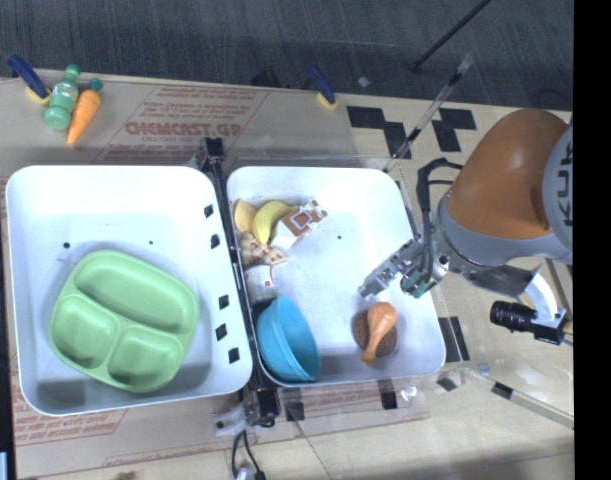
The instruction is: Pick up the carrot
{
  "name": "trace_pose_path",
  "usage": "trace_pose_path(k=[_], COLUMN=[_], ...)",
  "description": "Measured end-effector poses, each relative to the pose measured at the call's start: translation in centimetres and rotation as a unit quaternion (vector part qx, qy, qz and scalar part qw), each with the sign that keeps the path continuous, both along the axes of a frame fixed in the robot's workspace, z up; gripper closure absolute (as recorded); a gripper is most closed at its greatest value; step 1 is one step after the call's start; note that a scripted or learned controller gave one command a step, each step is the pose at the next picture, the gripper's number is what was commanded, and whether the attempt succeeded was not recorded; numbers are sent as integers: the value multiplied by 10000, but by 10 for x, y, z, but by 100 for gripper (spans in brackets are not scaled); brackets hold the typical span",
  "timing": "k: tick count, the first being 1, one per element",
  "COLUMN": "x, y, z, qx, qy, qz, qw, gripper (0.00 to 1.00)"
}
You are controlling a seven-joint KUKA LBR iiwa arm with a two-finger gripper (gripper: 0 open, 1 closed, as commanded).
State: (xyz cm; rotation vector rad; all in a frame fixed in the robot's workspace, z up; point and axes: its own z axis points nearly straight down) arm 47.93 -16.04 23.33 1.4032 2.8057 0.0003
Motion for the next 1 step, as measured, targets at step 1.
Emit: trace_pose_path(k=[1], x=[-3], y=[9], z=[-39], qx=[22], qy=[67], qz=[-2692], qw=[9630], gripper=[100])
